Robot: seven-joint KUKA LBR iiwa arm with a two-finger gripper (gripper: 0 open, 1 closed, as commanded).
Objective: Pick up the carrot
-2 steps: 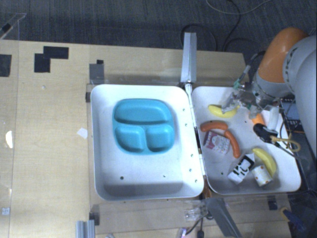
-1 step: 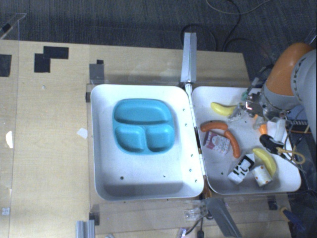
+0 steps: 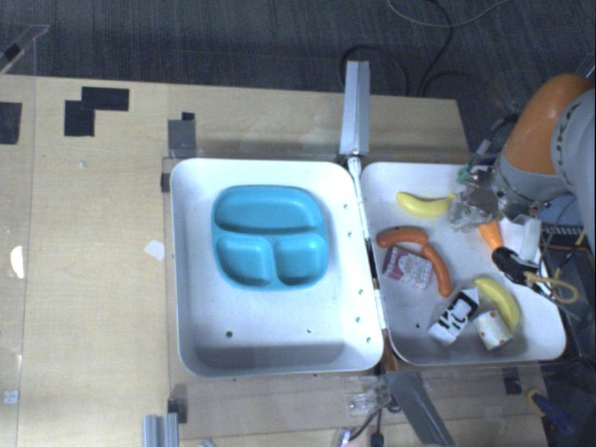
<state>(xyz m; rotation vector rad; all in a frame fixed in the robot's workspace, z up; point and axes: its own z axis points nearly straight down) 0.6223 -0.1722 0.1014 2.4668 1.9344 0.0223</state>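
- The gripper (image 3: 473, 210) is low over the right bin (image 3: 410, 338), near its far right edge; I cannot tell its state.
- The carrot (image 3: 490, 234) lies just beside it, at the bin's right edge.
- A banana (image 3: 424, 204) lies near the far edge, left of the gripper.
- A sausage (image 3: 416, 249) curves across the middle.
- A second banana (image 3: 499, 303) lies near the near right corner.
- The left bin (image 3: 191, 277) holds a blue tray (image 3: 271, 235).

Your arm (image 3: 549, 138) reaches in from the right, orange band uppermost, wrist bent downward; its tool (image 3: 468, 208) hangs low, apparently pointing straight down.
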